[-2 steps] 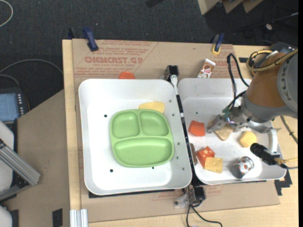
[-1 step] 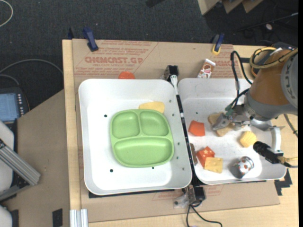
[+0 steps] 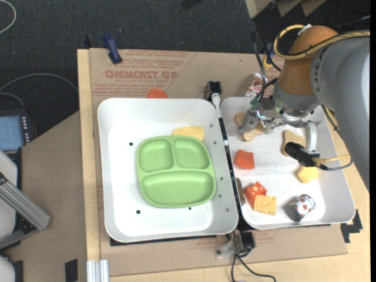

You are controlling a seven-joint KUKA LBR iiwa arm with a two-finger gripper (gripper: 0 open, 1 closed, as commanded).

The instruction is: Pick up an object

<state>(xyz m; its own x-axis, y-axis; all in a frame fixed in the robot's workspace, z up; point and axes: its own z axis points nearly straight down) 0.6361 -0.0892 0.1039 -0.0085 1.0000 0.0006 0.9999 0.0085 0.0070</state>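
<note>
A dark grey carpeted floor (image 3: 117, 10) fills the upper part of the frame and runs down the left edge, with a thin white cable (image 3: 7, 13) looping at the upper left. On it sits the bench, topped by a tan board (image 3: 176, 69) printed with red lettering. A blue clip (image 3: 111, 49) grips its upper left edge, and a small screen (image 3: 10, 133) glows blue at the far left.

The left bin (image 3: 114, 157) takes up the middle of the frame. A green divided plate (image 3: 175, 172) lies in its centre, and a pale yellow piece (image 3: 189, 133) lies touching the plate's upper edge.

The arm (image 3: 346, 81) enters from the upper right, its orange band (image 3: 305, 57) above the wrist. The gripper (image 3: 258, 122) hangs over the upper left part of the right bin (image 3: 335, 198), right at a tan, bread-like piece (image 3: 252, 135); whether the jaws are wide, narrow or closed on anything cannot be told from this angle.

Loose things lie across the right bin: a red block (image 3: 244, 159) at centre left, a red-orange block (image 3: 255, 191) and a yellow cheese wedge (image 3: 265, 205) touching at the lower left, a yellow chunk (image 3: 307, 174) at the right, and a small grey and white object (image 3: 301, 207) near the lower right.
</note>
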